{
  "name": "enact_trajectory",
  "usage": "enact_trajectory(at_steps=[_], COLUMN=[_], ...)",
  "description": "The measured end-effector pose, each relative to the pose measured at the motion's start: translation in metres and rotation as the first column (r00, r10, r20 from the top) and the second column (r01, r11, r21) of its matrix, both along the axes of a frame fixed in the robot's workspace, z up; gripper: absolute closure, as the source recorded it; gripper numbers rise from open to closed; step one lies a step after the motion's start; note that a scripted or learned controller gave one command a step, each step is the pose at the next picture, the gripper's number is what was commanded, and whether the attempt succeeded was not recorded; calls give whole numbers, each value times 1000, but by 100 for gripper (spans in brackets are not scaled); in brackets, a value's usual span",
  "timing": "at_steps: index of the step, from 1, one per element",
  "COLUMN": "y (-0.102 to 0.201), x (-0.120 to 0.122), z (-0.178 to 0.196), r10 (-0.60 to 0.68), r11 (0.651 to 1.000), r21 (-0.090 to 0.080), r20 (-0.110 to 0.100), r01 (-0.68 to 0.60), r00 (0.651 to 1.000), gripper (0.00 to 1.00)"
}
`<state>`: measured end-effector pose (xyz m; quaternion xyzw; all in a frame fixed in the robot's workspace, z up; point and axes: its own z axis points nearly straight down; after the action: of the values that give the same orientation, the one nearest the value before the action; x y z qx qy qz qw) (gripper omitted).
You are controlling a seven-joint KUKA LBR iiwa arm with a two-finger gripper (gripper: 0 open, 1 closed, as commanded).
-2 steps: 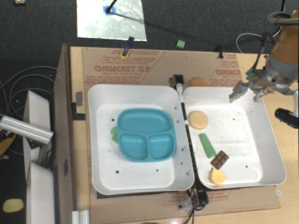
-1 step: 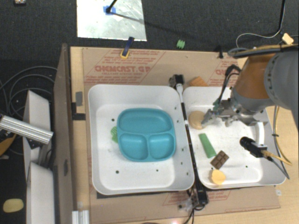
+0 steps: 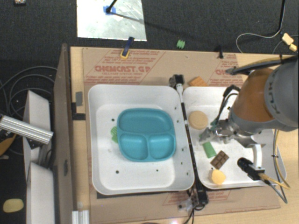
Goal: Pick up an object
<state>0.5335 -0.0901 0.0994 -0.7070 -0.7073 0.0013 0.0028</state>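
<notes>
In the right bin (image 3: 201,94) lie a round tan disc (image 3: 198,120), a green block (image 3: 209,149), a brown chocolate-like bar (image 3: 219,159) and a small yellow piece (image 3: 217,176). My gripper (image 3: 206,136) hangs low over this bin. It sits just above the green block and below the tan disc. The grey and orange arm (image 3: 261,97) covers the bin's right half. I see nothing clearly held.
The left bin (image 3: 100,125) holds a teal divided tray (image 3: 145,133) with a small green item (image 3: 114,133) at its left edge. An orange piece (image 3: 197,81) lies on the cardboard behind the right bin. A black divider (image 3: 184,125) runs between the bins.
</notes>
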Motion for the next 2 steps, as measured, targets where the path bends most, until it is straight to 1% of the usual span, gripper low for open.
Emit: enact_trajectory(at_steps=[1,2], y=[-46,37], x=[142,76], z=[34,88], r10=[6,9], r11=[1000,1000], r21=[-8,-1], r20=[25,7], r01=[-6,-9], r00=[1000,1000], gripper=[0,0])
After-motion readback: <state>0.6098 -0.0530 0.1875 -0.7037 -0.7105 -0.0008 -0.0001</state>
